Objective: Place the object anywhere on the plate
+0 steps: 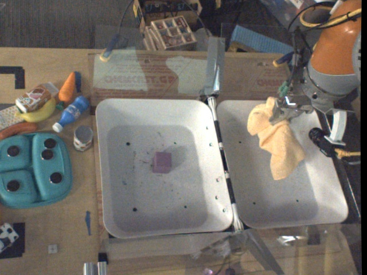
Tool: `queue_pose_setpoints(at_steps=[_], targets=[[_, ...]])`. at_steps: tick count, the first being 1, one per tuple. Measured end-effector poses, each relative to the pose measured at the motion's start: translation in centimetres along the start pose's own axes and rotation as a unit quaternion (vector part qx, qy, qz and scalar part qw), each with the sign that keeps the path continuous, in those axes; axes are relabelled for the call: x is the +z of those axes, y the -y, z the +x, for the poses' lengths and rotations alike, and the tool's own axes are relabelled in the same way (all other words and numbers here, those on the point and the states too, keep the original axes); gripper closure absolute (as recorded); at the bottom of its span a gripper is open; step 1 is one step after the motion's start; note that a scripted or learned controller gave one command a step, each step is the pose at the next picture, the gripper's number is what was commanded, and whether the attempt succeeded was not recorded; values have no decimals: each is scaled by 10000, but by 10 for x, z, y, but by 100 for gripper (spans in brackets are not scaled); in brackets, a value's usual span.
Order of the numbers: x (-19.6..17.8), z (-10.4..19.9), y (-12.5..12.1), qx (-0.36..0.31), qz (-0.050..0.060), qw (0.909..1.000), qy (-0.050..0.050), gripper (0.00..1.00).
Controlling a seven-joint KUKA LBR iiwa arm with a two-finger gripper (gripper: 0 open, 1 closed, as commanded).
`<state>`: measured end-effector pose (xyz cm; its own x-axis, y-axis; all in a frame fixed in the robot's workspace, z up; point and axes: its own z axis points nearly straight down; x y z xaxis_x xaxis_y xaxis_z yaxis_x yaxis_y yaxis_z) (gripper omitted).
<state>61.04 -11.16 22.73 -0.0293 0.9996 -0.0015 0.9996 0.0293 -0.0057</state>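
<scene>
A yellow cloth [281, 148] hangs bunched over the upper part of the right bin [321, 211]. My gripper [282, 114] is shut on the cloth's top edge, and the fabric droops down and to the right below the fingers. A small purple block [161, 161] lies near the middle of the left bin [114, 199]. A teal sectioned plate [64, 173] rests on the bench left of both bins, well away from the gripper.
Beside the teal plate stand a small can [83, 137], a blue bottle [71, 113], a banana [34, 114] and an orange carrot toy [69, 86]. A cardboard sheet [149, 76] and boxes lie behind the bins. The arm's orange band [341, 39] looms over the right bin's far corner.
</scene>
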Motion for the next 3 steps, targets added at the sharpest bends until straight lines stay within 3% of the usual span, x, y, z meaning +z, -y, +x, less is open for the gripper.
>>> queue_pose_setpoints(at_steps=[1, 2, 3], targets=[[-32, 29, 32, 288, 7, 9996, -7, 100], [-92, 17, 34, 472, -11, 9989, 3, 100], [22, 151, 99, 466, 11, 9989, -2, 100]])
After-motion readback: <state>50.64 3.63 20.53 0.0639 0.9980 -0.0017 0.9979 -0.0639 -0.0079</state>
